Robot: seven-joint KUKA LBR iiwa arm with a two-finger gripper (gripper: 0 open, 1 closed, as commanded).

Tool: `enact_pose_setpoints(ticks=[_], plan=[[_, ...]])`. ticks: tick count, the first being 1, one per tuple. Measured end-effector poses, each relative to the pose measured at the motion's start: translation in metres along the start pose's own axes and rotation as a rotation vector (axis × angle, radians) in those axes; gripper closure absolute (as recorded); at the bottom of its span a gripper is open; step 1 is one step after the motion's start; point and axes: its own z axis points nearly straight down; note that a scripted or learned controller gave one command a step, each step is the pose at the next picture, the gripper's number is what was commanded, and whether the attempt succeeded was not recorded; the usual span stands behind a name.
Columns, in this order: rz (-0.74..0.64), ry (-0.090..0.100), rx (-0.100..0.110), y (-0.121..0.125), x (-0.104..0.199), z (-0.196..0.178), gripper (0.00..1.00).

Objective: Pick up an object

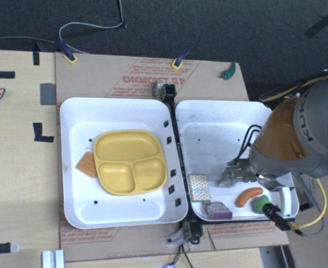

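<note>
Objects lie along the right bin [219, 121]'s near edge: a patterned packet [199, 187], a purple block [218, 210], an orange sausage [248, 196]. Above them hovers the gripper [234, 173], its grip impossible to judge. Cardboard [147, 74] underlies both bins on dark carpet [208, 15].

A single fixed camera sits above the desk [18, 149] and looks down at a slant, far enough off to take in both white bins whole. The left bin [74, 166] fills the middle of the frame and the right bin [208, 116] lies beside it toward the right. Dark floor runs along the top. The arm [289, 135] enters from the right edge.
</note>
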Motion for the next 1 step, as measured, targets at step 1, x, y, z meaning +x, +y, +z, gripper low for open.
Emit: enact_pose_setpoints(ticks=[1], plan=[[0.000, 0.000, 0.000, -0.0001, 0.0001, 0.0001, 0.00]])
